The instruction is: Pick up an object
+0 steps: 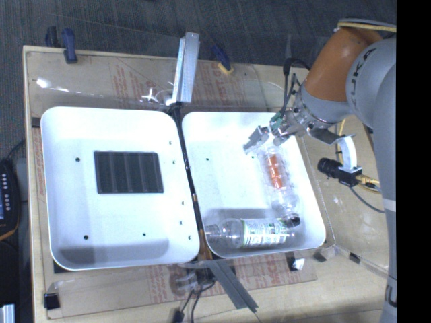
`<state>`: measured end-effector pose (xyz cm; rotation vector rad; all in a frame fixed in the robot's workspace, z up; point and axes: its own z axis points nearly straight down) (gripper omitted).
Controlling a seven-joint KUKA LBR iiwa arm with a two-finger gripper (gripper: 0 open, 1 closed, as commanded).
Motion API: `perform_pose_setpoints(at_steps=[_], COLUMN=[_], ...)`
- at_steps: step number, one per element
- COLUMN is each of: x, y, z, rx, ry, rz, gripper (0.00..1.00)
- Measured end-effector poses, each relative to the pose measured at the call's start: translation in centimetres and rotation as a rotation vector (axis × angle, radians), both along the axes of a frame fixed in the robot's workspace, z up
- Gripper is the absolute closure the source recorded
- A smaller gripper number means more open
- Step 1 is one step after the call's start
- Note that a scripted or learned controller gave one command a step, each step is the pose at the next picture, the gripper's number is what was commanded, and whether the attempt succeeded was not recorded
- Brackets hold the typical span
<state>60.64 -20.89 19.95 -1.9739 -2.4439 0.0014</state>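
Observation:
In the right bin (pixel 222 173) a clear plastic bottle with an orange label (pixel 277 177) lies lengthwise along the right side, its dark cap toward the front. A second clear bottle with a white and green label (pixel 250 231) lies crosswise along the bin's front wall. My gripper (pixel 264 137) hangs over the back right part of this bin, just above the far end of the orange-label bottle. Nothing shows between its fingers. A dark ribbed rectangular block (pixel 128 172) lies flat in the middle of the left bin (pixel 67 234).
The two bins meet at a dark divider (pixel 188 180) running front to back. A metal bar (pixel 186 67) stands upright behind that seam. Blue clamps (pixel 67 43) grip the bench's back edge. The arm reaches in from the upper right.

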Motion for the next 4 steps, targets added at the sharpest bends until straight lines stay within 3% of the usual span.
perform_pose_setpoints(at_steps=[1, 2, 3, 4], x=[-0.5, 1.5, 0.8, 3.4], y=[0.0, 0.0, 0.0, 0.1], z=[1.8, 12.8, 4.7, -1.5], rx=[-0.001, 0.000, 0.001, 0.001], ry=[-0.001, -0.001, 0.002, 0.002], rz=[0.064, 0.055, 0.216, 0.302], gripper=[0.00, 0.00, 0.00, 0.00])
